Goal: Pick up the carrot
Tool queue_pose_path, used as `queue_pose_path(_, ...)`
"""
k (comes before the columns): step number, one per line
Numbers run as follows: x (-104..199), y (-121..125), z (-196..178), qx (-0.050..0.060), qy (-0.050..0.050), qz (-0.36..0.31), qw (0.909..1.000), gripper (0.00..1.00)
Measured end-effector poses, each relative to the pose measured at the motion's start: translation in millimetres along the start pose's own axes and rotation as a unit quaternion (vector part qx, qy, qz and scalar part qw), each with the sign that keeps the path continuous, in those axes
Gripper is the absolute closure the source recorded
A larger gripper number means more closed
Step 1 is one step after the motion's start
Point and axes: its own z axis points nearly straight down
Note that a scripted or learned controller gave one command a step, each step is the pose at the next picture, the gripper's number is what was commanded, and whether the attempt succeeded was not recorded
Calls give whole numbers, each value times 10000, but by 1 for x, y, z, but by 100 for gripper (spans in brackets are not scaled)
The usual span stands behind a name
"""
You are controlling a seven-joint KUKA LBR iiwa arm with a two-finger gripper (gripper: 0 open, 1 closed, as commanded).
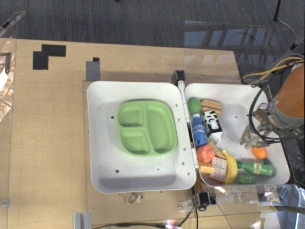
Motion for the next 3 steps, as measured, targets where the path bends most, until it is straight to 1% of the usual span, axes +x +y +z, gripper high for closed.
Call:
queue_pose_path(1, 0, 0, 0, -4, 1, 1, 10000, 0)
queue_pose_path(2, -1, 7, 28, -133, 68, -895, 9959, 0)
queue_pose_path(3, -6, 3, 13, -68, 29, -887, 9960, 100)
